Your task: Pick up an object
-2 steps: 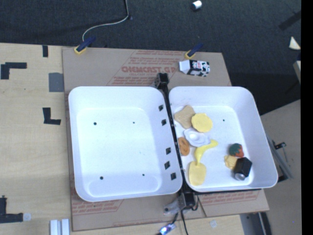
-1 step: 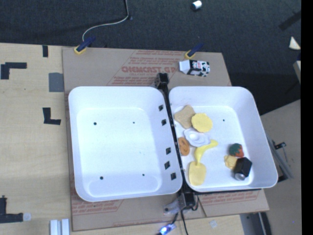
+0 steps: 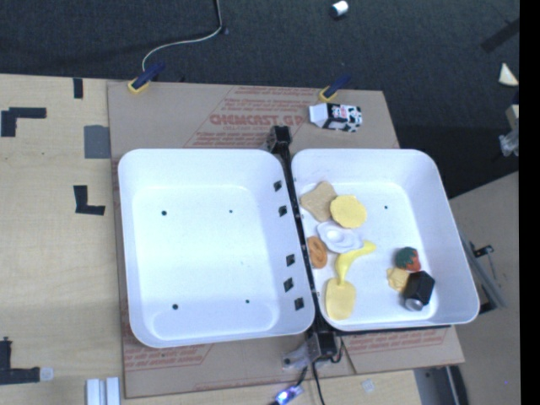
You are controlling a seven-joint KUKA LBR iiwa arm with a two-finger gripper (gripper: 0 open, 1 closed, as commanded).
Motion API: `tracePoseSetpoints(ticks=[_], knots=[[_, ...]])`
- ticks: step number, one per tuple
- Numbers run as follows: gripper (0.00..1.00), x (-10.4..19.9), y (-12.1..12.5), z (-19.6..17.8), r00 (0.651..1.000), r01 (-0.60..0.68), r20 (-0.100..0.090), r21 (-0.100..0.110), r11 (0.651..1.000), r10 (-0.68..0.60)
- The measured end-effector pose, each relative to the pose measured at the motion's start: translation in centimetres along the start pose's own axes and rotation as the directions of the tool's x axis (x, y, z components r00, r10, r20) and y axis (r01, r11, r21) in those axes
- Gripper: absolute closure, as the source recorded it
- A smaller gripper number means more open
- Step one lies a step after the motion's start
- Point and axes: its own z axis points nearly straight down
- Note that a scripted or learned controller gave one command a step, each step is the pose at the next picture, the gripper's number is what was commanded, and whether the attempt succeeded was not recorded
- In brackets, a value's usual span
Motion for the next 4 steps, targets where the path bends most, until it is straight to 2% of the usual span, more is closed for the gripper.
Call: tracePoseSetpoints(ticks=[1, 2, 3, 4], knots=[[1.0, 11.2, 0.0, 5.8, 1.0, 0.009, -0.002, 0.007, 1.0, -0.009], [1.0, 9.3, 0.0, -0.3, 1.0, -0.002, 0.001, -0.006, 1.0, 0.002], [1.0, 4.9, 0.0, 0.0, 1.0, -0.006, 0.002, 0.0, 1.0, 0.006], [1.0, 1.9, 0.0, 0.0, 1.0, -0.005, 0.001, 0.0, 1.0, 0.005]])
